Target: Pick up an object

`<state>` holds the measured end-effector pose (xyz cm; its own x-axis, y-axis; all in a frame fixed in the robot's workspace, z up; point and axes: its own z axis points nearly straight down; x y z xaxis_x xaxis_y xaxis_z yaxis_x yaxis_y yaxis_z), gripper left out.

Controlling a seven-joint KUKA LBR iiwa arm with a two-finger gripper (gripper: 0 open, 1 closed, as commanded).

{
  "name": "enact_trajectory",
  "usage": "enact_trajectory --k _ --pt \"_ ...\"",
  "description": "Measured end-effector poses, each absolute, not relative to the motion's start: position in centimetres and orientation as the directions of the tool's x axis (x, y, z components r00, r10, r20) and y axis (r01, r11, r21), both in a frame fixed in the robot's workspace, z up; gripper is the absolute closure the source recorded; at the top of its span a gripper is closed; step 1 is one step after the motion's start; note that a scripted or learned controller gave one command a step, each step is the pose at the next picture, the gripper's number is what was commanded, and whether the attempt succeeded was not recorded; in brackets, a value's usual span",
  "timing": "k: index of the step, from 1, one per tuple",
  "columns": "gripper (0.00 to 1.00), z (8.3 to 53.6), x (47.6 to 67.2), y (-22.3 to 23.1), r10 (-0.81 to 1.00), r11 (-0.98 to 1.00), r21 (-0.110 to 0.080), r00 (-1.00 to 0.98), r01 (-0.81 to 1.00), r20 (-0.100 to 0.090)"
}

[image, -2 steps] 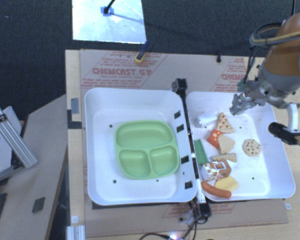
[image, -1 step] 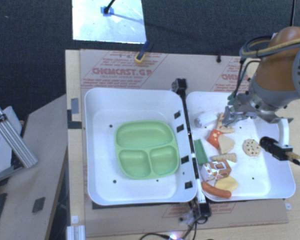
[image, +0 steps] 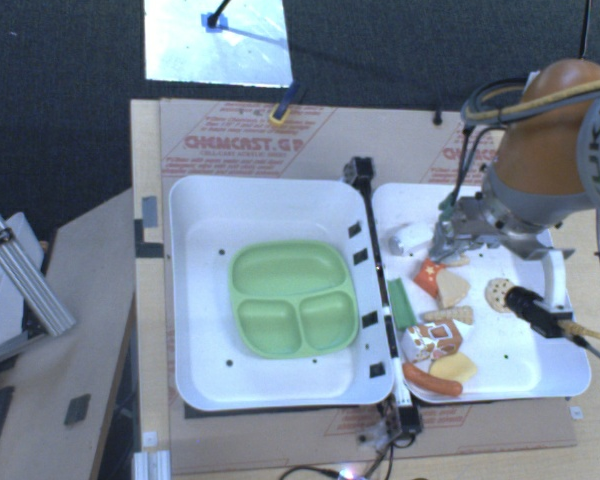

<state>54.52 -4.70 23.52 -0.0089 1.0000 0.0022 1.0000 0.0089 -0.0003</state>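
My gripper [image: 443, 251] hangs low over the upper middle of the right bin [image: 560, 368]. Its tip is right above an orange-red wedge [image: 426, 276], which lies beside a tan bread slice [image: 453, 288]. Whether the tip touches the wedge is unclear. Nothing can be seen held in it. Around them lie a round cookie [image: 497, 293], a ridged cracker [image: 448, 316], a gingerbread-house piece [image: 434, 340], a sausage [image: 431, 380], a yellow chip [image: 459, 367], a green strip [image: 400, 304] and a small white object [image: 404, 236].
The left bin [image: 200, 218] holds a green divided plate [image: 292, 298]. A black-clipped divider [image: 370, 258] runs between the bins. The arm's orange and grey body [image: 550, 138] hangs over the right bin's far corner. Bare floor shows in the right bin's near right part.
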Motion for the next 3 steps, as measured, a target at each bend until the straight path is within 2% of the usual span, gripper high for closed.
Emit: enact_trajectory --k 1,2,3 --pt "1.0 21.8 54.3 -5.8 1.0 0.001 0.0 -0.001 1.0 0.0" --pt "1.0 22.6 55.3 -5.6 1.0 0.005 0.003 -0.005 1.0 0.0" --pt "1.0 23.4 54.2 -5.3 1.0 0.003 0.001 -0.003 1.0 0.001"
